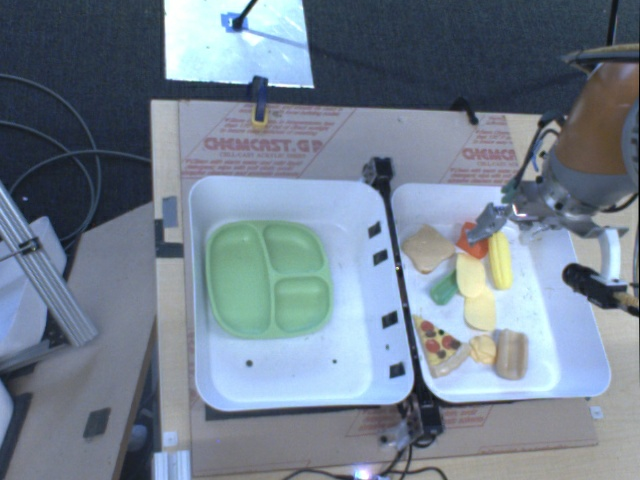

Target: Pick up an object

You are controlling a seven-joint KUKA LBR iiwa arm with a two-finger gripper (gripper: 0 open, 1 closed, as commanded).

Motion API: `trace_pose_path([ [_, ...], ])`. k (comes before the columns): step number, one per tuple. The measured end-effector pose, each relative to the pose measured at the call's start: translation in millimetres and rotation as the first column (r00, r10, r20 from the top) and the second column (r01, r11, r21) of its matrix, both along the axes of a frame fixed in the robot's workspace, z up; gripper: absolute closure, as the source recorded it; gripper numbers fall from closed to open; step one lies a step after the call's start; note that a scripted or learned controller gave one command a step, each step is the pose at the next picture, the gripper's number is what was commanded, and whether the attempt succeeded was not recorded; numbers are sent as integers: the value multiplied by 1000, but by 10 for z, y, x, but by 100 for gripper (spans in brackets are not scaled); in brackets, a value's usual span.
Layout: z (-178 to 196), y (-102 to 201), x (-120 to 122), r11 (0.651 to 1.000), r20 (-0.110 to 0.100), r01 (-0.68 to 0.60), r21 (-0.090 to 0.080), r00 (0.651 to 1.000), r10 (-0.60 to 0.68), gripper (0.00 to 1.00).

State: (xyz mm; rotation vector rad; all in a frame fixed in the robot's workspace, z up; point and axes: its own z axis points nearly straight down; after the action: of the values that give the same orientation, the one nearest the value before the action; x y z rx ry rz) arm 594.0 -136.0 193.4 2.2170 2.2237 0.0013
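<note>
Landmark: right bin [575, 368], holding all the toy food.
End effector [490, 223]: low over that bin's upper middle; whether it is apart or together, I cannot tell.
Nearest things: orange piece [472, 239] and corn cob [499, 260] just below it, bread slice [428, 249] to their left.
Progress: nothing lifted yet; grasp and raise remain, I judge.
Left bin [290, 196]: beside it, holds a green tray [268, 276].

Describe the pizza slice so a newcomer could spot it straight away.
Find the right white bin, the one crowded with toy food. Along its near-left corner lies the pizza slice, a flat pale wedge. It alone has red and dark dots on top, while the neighbours are plain yellow, tan or green.
</note>
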Motion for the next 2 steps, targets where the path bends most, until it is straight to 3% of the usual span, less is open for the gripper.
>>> trace_pose_path([
  [1,-1116,62,473,1000,7,-4,-1,1000,4,0],
  [2,-1064,-538,768,1000,7,3,-3,1000,-3,0],
])
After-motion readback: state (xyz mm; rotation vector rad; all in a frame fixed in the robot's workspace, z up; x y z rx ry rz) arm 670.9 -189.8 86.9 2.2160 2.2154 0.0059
